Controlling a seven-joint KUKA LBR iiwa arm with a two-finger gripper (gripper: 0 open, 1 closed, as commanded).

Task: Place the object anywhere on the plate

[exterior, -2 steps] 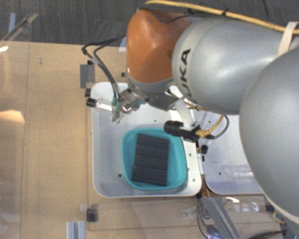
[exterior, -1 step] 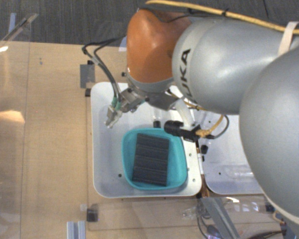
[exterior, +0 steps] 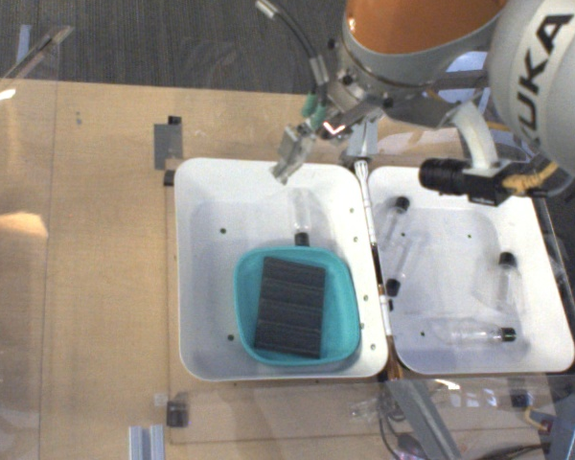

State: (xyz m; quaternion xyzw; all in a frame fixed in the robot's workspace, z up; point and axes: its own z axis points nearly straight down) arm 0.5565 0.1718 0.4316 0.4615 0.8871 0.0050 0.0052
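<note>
Dark ridged block on teal plate, "KUKA" lettering on arm, claw state unclear

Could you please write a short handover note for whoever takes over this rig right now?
Gripper: over the far rim of the left bin; whether it is open or shut cannot be told from this view.
Things: the dark ribbed block lies flat on the teal plate in the left bin. A clear vial lies just beyond the plate; more vials lie in the right bin.
Done: the block appears to be placed on the plate.
Left: probably just retracting the arm.
</note>
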